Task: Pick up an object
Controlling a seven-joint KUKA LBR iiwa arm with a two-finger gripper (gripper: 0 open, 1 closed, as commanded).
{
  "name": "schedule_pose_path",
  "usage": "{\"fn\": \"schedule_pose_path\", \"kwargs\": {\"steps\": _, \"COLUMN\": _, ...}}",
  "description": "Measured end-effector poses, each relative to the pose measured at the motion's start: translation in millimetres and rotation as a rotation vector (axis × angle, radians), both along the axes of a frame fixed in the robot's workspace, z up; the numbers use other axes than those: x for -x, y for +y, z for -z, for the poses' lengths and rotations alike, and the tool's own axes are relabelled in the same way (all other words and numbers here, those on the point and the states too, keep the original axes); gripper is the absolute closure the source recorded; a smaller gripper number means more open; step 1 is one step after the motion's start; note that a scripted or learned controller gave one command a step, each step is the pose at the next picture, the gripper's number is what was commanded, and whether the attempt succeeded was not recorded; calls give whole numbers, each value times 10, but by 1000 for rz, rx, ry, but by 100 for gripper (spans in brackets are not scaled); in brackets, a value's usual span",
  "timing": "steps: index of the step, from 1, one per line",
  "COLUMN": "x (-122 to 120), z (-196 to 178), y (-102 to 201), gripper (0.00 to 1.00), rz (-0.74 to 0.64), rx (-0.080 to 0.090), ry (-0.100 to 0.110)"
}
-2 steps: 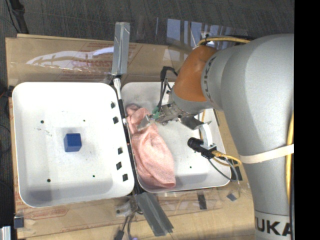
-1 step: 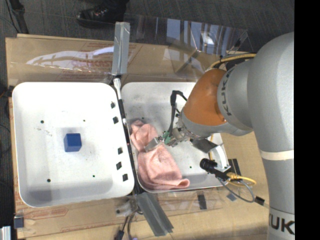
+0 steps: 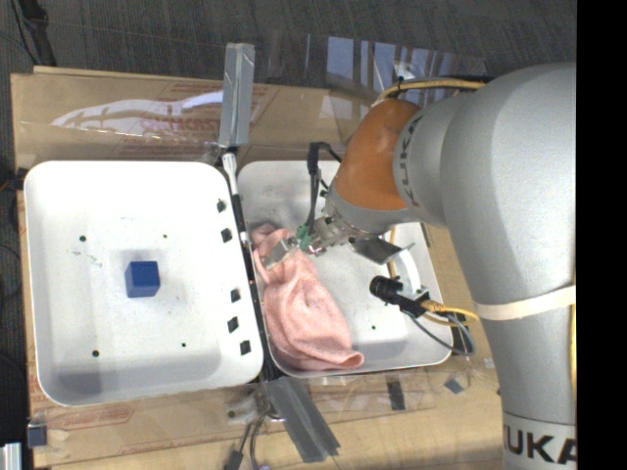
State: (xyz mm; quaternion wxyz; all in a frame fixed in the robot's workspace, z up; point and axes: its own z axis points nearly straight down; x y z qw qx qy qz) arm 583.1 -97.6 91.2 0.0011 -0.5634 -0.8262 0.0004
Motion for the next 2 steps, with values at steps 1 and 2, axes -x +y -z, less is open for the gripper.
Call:
{"fn": "schedule_pose_path", "kwargs": {"steps": 1, "x": 0, "z": -92, "y": 7, "gripper": 100, "rz": -4, "rx": 0, "ry": 2}}
{"fn": "schedule_pose_path", "kwargs": {"steps": 2, "x": 0, "z": -92, "y": 7, "gripper": 0, "rz": -4, "rx": 0, "ry": 2}}
